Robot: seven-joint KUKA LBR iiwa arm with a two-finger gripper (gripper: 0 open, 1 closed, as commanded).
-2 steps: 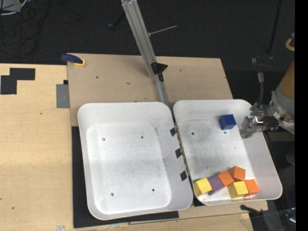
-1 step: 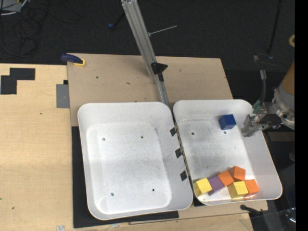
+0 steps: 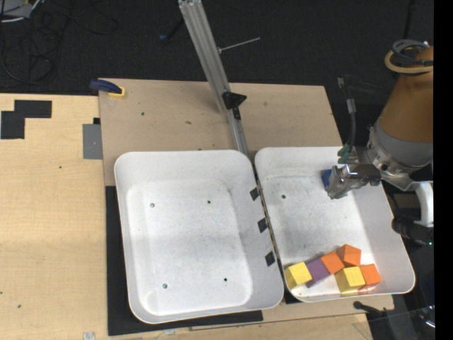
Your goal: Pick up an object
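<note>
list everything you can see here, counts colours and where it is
white plastic bins: 2, white, side by side on the bench; left bin, right bin
orange foam blocks: 3, orange, near corner of right bin
yellow foam blocks: 2, yellow, same cluster
purple foam block: 1, purple, between yellow and orange blocks
blue object: 1, blue, right bin, beside the gripper
aluminium rail: 1, silver, slanting over bench behind bins
grey and orange arm: 1, right
gripper: 1, metallic, over right bin

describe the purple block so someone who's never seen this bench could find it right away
Look in the right-hand bin, at the cluster of blocks in its near corner. The purple block lies low between a yellow block and an orange block; it's the only purple one.
</note>
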